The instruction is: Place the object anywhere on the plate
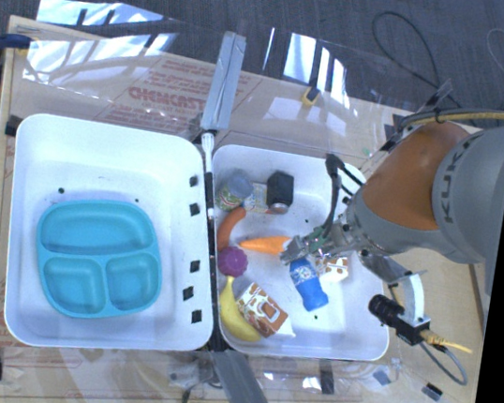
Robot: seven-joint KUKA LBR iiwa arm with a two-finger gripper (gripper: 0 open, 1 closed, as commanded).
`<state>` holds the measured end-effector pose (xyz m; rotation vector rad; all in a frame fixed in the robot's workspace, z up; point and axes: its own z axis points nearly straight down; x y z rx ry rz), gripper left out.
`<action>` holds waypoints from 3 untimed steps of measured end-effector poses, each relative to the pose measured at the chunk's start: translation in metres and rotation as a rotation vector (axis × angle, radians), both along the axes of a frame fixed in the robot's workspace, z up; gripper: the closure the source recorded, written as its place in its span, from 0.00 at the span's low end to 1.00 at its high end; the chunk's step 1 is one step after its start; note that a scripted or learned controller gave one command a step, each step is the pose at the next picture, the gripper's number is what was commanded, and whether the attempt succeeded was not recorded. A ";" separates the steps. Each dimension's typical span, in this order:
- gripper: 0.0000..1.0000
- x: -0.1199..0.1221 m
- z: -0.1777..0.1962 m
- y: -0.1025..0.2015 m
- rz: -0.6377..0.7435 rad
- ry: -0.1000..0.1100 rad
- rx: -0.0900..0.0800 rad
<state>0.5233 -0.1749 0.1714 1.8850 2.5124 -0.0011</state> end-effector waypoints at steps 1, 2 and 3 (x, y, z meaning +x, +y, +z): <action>1.00 0.046 0.110 -0.001 0.017 0.000 0.000; 1.00 0.037 0.166 0.007 0.012 -0.001 -0.001; 0.00 0.037 0.166 0.007 0.013 -0.001 -0.001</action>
